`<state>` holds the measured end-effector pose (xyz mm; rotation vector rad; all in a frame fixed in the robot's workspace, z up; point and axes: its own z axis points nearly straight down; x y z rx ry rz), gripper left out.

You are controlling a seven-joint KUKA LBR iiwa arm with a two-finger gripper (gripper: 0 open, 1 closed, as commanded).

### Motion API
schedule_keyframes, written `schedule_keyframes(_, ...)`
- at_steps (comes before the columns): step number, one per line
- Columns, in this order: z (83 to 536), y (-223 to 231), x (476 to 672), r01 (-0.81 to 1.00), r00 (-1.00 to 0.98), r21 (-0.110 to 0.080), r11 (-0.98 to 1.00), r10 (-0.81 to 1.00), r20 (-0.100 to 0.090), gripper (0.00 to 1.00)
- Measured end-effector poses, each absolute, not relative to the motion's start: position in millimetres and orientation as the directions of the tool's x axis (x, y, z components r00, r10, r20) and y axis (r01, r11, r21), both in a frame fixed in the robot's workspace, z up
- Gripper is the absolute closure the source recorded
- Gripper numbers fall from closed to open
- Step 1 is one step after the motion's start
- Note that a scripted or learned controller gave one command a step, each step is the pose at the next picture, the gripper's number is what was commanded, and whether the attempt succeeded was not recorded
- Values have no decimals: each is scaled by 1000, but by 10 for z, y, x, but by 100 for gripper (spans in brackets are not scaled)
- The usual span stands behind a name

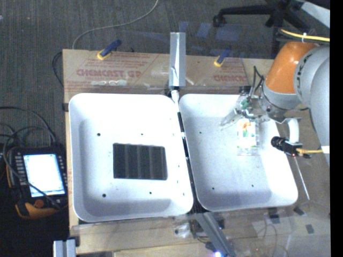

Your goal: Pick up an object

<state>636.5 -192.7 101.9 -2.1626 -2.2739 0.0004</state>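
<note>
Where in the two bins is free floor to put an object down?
Right bin: bare floor left of and below the clear packet; crowded at its upper right, under the gripper. Left bin: bare floor all around the dark ribbed tray.

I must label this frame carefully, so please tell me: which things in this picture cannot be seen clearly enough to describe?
- Gripper, camera view: small and cluttered with cables, so its state cannot be judged.
- Clear object in the right bin: transparent and blurred; whether it is a bottle or a packet is unclear, and so is any contact with the gripper.
- Arm: cut off by the right edge.
- Dark ribbed rectangle in the left bin: too little detail to identify.
</note>
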Motion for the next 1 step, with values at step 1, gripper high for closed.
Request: schedule_keyframes(1, 1778, -1285, 6685, 1000, 29, -1, -29, 1000, -1, 100)
